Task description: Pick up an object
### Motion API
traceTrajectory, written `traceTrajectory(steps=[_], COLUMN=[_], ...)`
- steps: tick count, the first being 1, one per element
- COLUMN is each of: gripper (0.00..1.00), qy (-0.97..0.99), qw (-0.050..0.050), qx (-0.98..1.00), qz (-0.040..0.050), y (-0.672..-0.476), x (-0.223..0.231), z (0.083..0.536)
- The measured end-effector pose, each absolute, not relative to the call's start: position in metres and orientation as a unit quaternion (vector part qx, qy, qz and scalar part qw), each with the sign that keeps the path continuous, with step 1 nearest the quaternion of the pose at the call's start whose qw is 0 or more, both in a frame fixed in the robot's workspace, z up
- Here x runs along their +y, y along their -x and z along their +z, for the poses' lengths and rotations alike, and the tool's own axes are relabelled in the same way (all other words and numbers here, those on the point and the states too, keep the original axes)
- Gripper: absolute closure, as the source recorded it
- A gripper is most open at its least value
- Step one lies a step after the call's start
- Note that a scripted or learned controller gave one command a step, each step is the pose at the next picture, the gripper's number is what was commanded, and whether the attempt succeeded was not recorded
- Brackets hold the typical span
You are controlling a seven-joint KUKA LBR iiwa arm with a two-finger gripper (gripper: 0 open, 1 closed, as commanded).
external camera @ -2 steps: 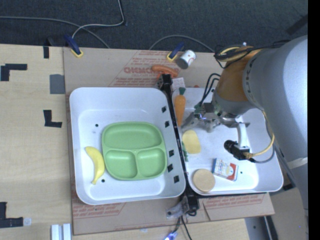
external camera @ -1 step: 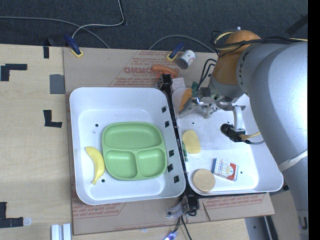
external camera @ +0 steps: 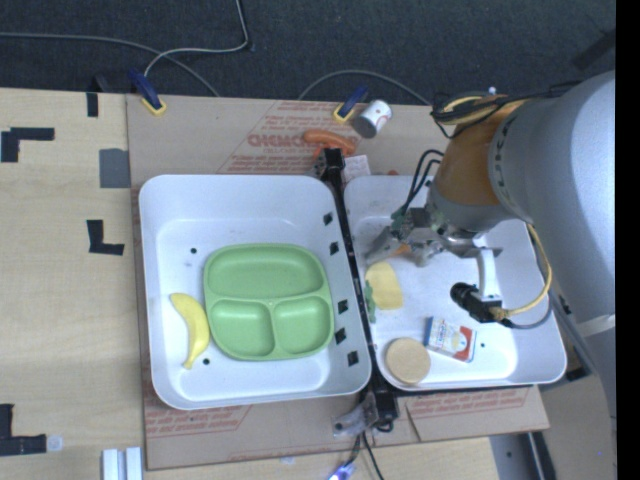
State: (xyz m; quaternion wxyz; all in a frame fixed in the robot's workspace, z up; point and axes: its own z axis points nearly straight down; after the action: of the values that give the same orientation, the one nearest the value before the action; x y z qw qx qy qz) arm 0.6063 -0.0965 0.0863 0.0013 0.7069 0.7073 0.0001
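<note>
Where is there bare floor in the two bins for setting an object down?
Left bin: a strip behind the green divided plate, and the near right corner. The banana crowds its left side. Right bin: the far left corner is bare; the gripper, yellow block, round tan piece and small box crowd the rest.

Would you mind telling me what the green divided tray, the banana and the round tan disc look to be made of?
Green divided tray: probably moulded plastic, smooth and matte, one even colour with rounded compartment walls. Banana: likely a plastic toy, uniformly yellow and unblemished, though too small to be sure. Round tan disc: unclear, perhaps wood or a toy biscuit, pale and dull.
</note>
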Motion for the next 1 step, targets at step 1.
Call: traceTrajectory(steps=[1], gripper=[0.00], qy=[-0.707], qw=[0.002], qx=[0.708], qz=[0.0010], y=[-0.6478], x=[-0.0985], z=[0.0859])
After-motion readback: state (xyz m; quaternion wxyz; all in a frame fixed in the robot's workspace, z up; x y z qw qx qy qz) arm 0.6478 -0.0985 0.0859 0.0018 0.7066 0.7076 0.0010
